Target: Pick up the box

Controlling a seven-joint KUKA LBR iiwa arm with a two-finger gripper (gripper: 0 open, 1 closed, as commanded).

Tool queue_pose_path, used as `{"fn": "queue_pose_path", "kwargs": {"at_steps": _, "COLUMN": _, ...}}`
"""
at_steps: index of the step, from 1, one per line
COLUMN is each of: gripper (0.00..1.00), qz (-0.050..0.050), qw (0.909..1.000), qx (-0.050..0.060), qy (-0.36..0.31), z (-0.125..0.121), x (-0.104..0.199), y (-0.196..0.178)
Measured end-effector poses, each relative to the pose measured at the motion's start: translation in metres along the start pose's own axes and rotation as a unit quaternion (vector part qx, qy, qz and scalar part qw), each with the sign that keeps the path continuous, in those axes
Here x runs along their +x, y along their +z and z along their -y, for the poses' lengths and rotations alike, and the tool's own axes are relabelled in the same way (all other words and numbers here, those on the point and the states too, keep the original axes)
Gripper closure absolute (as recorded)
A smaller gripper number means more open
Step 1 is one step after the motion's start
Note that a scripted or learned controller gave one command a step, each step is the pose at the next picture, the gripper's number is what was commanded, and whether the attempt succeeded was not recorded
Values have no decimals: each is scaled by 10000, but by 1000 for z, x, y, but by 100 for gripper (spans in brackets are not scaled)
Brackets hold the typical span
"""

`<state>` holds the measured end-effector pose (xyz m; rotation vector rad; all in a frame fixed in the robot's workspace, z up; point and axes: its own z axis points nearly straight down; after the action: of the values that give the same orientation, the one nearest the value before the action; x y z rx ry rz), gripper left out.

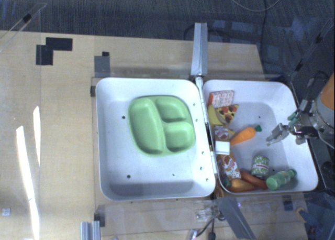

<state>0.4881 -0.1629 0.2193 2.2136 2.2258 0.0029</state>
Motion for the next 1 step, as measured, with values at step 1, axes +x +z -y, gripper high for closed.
{"fn": "queue_pose_path", "kwargs": {"at_steps": 1, "gripper": 0, "qz": 0, "qw": 9980, "qx": 1, "qy": 635, "z": -16, "x": -29, "y": 83}}
